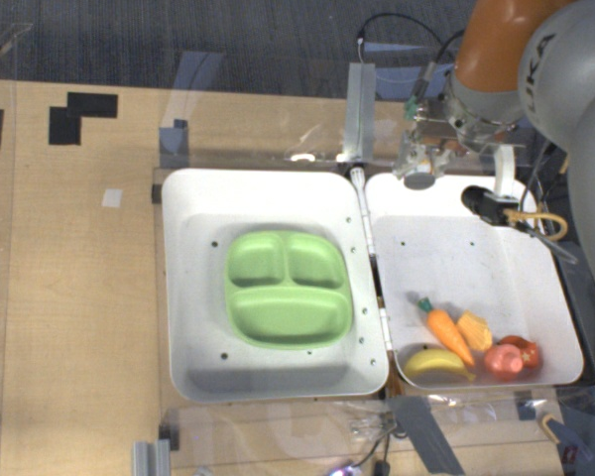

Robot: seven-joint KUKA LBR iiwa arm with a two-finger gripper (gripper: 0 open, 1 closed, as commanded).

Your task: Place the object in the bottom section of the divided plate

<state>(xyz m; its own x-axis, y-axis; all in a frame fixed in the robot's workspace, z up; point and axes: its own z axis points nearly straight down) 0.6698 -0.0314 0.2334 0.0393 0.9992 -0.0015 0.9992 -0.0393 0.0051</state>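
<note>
**Arm over the back of the right bin, food still in the front corner**

From the overhead camera I see two white bins side by side on the wooden worktop [69,296]. The left bin [188,365] holds a green divided plate [288,288], lying flat near its middle, with two small sections at the far side and one wide bottom section towards me; nothing lies in any of them.

The right bin [476,256] carries the food, all gathered in its near right corner: a carrot [446,333] lying at a slant, a yellow-orange piece [476,330] just beside it, a banana [434,365] against the front wall, and a red apple [511,358] to the right. They touch or nearly touch one another.

The gripper [416,172] sits at the far edge of the right bin, well apart from the food and from the plate. I cannot tell how its fingers stand. The arm [545,38] comes in from the upper right.
</note>
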